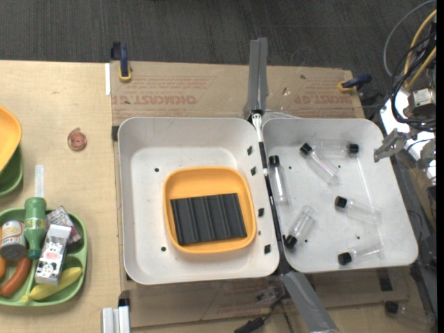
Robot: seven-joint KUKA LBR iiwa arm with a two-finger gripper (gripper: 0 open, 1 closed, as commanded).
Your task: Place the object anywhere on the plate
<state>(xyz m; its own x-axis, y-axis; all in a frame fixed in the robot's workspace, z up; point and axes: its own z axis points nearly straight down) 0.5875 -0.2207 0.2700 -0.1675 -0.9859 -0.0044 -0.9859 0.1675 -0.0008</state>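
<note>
The end effector (388, 144) sits at the right rim of the right bin (388, 207), partly lost against cables and hardware at the frame's right edge; whether it is open or closed cannot be determined, and nothing is visible between its tips.

The right bin holds six clear tubes with black caps. One tube (318, 159) lies near the upper middle, a second (340, 146) just beyond it, a third (276, 179) along the left wall, a fourth (355, 208) right of centre, a fifth (299, 227) at lower left and a sixth (359, 255) at the lower right. Their transparent bodies are hard to separate from the white floor.

The left bin (139, 186) holds an orange plate (208, 179) carrying a dark ribbed block (209, 218).

On the table (62, 103), a green tray (69, 283) of toy food is cut off at the left edge.
</note>
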